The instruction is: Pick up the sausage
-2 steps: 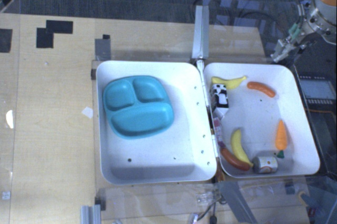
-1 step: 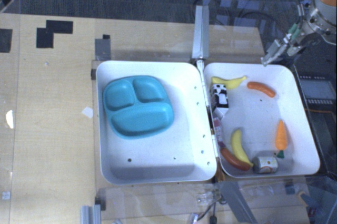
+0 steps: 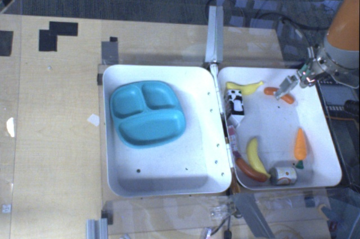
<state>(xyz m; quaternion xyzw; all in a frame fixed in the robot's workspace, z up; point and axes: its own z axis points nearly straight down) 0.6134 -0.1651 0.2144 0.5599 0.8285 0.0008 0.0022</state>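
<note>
The sausage (image 3: 251, 169) is a red-brown curved piece lying at the front left of the right bin (image 3: 329, 136), tucked against a yellow banana (image 3: 256, 156). My gripper (image 3: 291, 84) hangs over the back of the same bin, far from the sausage. It is just above a small orange-red piece (image 3: 274, 91) that it partly hides.
The right bin also holds a second banana (image 3: 245, 87), a black-and-white box (image 3: 235, 103), a carrot (image 3: 301, 144) and a grey can-like object (image 3: 284, 175). A blue divided plate (image 3: 147, 112) lies in the left bin (image 3: 169, 176).
</note>
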